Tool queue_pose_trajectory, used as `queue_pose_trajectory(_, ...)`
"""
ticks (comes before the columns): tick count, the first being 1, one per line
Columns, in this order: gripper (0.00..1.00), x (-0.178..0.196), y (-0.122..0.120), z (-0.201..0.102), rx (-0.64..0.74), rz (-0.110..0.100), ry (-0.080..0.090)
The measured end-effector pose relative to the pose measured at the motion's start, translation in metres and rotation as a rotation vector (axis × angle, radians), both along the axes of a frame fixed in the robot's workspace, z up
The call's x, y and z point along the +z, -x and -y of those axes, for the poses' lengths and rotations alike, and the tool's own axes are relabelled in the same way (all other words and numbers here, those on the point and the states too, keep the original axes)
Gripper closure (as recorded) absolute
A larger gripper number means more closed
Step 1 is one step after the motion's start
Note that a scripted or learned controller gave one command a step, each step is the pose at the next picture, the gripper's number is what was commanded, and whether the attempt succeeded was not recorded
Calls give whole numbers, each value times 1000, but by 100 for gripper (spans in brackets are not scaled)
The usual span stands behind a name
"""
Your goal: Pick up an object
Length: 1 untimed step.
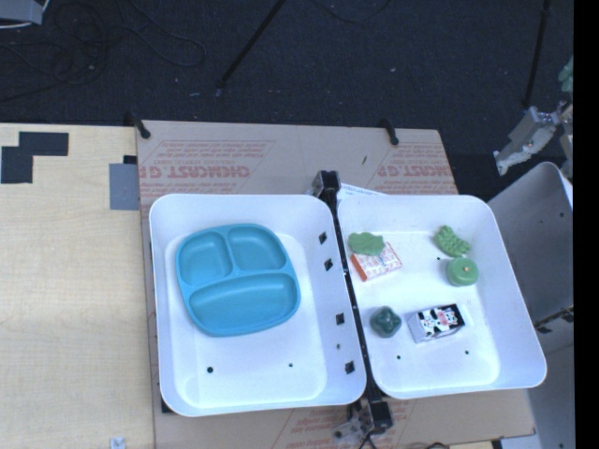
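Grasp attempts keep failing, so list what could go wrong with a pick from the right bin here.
The green leafy piece overlaps the small red-and-white card, so a grasp may lift both or slip. The dark green ball may roll away. The black-and-white packet lies flat and may be hard to grip.

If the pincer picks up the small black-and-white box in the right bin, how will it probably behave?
The black-and-white box looks small and flat, so it is probably light and stiff. It lies flat on the right bin floor, so it should slide rather than roll when pushed. Its low profile may make it hard to grip.
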<state>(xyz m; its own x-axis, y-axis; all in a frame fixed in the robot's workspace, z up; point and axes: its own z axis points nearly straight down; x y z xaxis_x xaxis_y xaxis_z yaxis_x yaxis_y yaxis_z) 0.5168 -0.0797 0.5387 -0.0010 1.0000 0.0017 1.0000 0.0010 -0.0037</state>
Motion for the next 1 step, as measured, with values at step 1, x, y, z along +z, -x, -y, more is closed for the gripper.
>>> queue_pose_trajectory(1,100,9,-5,-2,10,-1,2)
